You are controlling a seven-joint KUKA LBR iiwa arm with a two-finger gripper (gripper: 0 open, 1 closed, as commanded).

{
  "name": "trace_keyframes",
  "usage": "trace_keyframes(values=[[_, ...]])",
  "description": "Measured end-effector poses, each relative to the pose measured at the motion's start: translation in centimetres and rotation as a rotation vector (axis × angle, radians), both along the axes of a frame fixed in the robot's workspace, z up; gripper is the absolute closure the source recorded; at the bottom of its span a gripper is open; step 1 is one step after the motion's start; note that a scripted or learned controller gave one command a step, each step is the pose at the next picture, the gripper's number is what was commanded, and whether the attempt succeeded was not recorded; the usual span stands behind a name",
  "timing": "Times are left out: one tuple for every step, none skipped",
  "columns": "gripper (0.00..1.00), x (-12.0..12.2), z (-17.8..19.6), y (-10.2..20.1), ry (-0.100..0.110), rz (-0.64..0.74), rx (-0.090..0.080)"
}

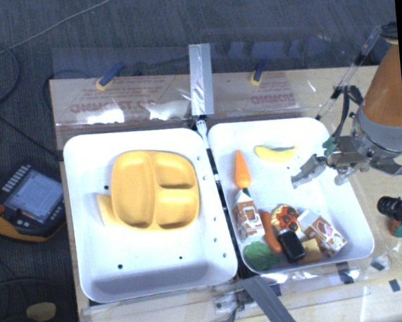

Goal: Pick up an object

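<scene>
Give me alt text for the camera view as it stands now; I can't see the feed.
The grey arm's end effector hovers over the right white bin, near a yellow banana and an orange carrot, with small cartons and toy foods heaped at the bin's near edge. The left white bin holds a yellow divided plastic tray.

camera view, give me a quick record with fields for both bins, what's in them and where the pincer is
left bin: yellow divided tray lying in it
right bin: banana near the far wall, carrot by the left wall, small cartons and other toy items piled at the near end
pincer: over the right bin's right side, nothing between its fingers
arm: reaches in from the right
</scene>
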State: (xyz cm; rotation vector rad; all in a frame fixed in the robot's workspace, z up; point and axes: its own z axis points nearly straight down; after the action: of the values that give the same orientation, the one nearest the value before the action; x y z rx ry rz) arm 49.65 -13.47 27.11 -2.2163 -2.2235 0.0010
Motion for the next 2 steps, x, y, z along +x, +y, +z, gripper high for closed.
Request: trace_keyframes(values=[[0.00, 13.7, -8.9, 6.4, 0.002, -0.044, 0.000], [0.00, 16.8, -17.7, 2.6, -0.002, 0.045, -0.005]])
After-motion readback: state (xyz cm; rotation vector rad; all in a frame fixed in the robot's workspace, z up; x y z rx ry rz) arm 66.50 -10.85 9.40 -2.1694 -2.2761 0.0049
